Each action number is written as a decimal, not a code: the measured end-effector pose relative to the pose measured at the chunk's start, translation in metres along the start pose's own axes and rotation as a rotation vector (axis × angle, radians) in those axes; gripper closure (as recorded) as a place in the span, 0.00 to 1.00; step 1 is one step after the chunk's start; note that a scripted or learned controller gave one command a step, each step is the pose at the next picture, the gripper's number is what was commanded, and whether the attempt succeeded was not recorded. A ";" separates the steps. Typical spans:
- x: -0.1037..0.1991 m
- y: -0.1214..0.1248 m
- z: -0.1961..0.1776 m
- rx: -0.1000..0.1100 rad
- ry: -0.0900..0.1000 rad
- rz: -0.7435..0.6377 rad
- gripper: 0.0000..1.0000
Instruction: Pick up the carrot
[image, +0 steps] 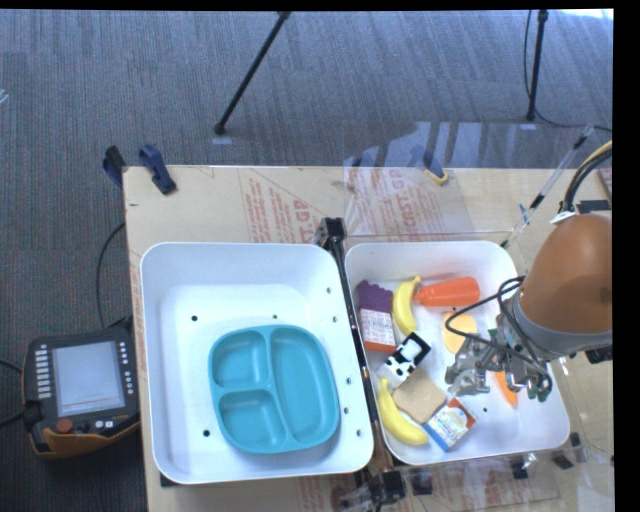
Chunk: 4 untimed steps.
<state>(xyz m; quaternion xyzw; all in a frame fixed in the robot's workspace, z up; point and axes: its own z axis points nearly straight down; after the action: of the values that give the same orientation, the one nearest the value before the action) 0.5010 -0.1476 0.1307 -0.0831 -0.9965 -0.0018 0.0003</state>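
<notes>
The carrot is orange and lies on its side near the back of the right bin, just right of a yellow banana. My gripper hangs low over the right half of that bin, in front of the carrot and apart from it. Nothing of the carrot is under it. The orange wrist band hides the bin's right wall.
The right bin also holds a purple item, a small carton, a black and white toy, a bread slice, a second banana, a snack box and an orange piece. A blue divided plate lies in the left bin.
</notes>
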 end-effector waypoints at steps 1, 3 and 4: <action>-0.001 0.001 -0.009 -0.001 -0.001 -0.004 1.00; -0.010 0.003 -0.051 0.003 0.000 -0.216 1.00; -0.049 0.082 -0.096 0.000 -0.007 -0.298 1.00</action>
<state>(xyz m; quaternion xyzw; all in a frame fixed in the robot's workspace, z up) 0.5624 -0.0755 0.2272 0.0660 -0.9978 -0.0016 -0.0036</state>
